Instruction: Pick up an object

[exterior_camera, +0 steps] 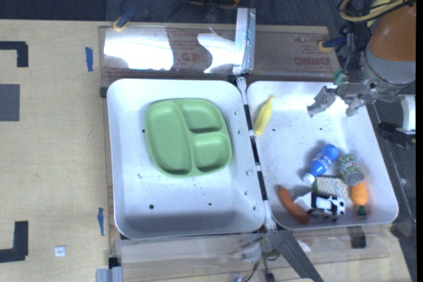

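The pincer (336,101) is hanging over the right bin (291,142) with fingers spread wide, gripping nothing. Banana (263,114) is lying near the divider, and the blue bottle (322,162) is sitting well below.

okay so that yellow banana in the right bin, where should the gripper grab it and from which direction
Probably across its middle, coming straight down from above. The banana lies alone at the right bin's left wall, its long axis running roughly near to far, so the fingers should close across its narrow width. The wall side is tight; the gripper hangs farther right.
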Tool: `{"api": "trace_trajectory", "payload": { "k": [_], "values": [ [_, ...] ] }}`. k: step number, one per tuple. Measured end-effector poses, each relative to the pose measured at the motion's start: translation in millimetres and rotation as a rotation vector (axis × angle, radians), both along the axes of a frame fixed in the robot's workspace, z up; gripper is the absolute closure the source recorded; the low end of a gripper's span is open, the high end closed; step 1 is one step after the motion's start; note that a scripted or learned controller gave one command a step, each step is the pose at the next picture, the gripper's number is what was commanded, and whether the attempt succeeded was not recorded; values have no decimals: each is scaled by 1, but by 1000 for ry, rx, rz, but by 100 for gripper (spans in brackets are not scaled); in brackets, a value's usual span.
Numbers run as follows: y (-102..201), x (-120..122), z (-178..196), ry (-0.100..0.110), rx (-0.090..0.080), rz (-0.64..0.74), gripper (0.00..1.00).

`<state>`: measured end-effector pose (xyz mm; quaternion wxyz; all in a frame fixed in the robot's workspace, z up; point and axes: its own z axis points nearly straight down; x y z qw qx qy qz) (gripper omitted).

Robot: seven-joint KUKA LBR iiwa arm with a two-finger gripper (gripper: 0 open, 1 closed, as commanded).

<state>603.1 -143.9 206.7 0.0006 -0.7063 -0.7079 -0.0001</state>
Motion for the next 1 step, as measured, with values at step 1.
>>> {"api": "trace_trajectory", "payload": {
  "k": [1],
  "values": [
    [0,-59,-59,-1,-1,15,0]
  ]
}}
